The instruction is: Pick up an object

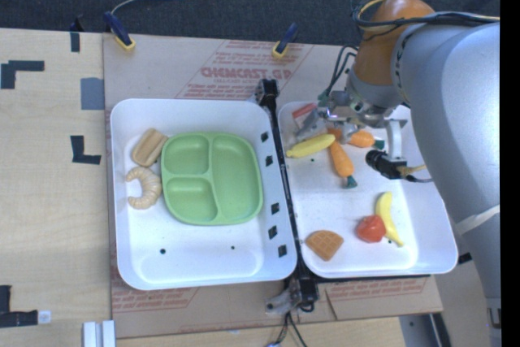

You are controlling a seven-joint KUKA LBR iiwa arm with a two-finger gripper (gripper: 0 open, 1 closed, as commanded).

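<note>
End effector [325, 119] low in right bin [422, 252], far corner, just above yellow banana [311, 146]; finger state: cannot tell. Nothing visibly lifted; carrot [342, 161] beside. Grasp, lift remaining.

The grey arm (orange-banded wrist) reaches leftward, tool [325, 119] pointing down.

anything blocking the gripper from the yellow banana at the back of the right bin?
Nothing visible does. The gripper sits just above the banana in the right bin; the carrot lies beside it, not between.
</note>
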